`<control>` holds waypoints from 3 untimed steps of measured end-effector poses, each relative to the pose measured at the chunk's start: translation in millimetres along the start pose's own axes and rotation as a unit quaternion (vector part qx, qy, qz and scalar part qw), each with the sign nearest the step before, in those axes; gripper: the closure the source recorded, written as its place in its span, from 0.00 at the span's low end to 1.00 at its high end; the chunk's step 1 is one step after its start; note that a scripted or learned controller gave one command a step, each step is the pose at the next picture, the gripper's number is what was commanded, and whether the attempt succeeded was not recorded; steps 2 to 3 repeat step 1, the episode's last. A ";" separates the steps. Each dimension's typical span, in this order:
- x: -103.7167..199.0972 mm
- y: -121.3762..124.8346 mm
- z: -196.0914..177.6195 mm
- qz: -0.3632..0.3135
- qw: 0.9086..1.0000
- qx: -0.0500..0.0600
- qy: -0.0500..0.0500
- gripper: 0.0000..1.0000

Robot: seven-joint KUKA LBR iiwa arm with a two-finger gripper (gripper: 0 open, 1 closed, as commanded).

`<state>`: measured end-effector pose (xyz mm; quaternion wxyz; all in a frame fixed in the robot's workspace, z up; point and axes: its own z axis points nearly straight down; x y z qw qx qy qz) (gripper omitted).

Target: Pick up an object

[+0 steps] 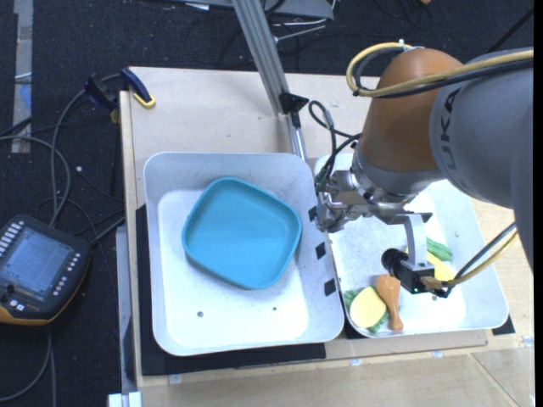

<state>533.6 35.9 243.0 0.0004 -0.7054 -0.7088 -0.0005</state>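
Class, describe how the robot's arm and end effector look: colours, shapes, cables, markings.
The arm is thick, rounded and grey, with a domed orange band and dark lettering. A yellow cable loops over it. The end effector is silvery metal.

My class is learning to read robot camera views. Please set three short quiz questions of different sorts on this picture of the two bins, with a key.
1. True or false: the blue plate lies in the view's left bin.
2. Over which bin is the arm? A: the left bin. B: the right bin. C: neither.
3. Fill the gap: the orange drumstick lies right next to a round ____ piece.

Key: 1 true; 2 B; 3 yellow.
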 end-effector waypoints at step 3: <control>57.7 -19.4 7.2 0.000 1.000 0.000 0.000 1.00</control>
